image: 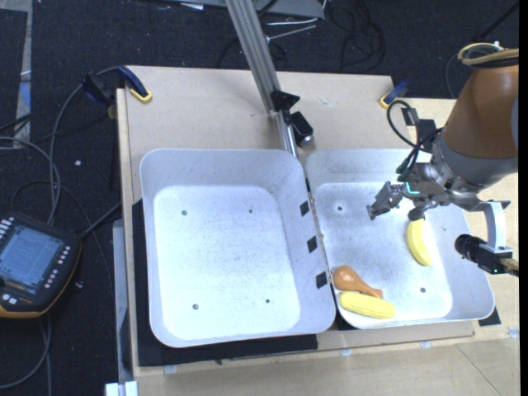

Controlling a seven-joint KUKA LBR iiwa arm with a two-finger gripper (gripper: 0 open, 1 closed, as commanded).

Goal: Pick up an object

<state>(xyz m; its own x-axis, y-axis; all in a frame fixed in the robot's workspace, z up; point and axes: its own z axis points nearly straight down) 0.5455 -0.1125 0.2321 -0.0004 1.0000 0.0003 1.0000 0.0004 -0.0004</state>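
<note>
My gripper [398, 205] hangs over the right bin [363, 172], its two dark fingers spread open with nothing between them. A yellow banana [419, 242] lies just below and right of the fingertips, apart from them. At the bin's front edge a yellow corn cob [367, 305] rests beside an orange pear-shaped piece [355, 280].
The left bin [223, 246] sits beside the right one, the two meeting at a raised rim. A slanted metal bar [260, 56] with a black clamp runs down to the back of that rim. Blue-yellow clamps hold the board's far corners.
</note>
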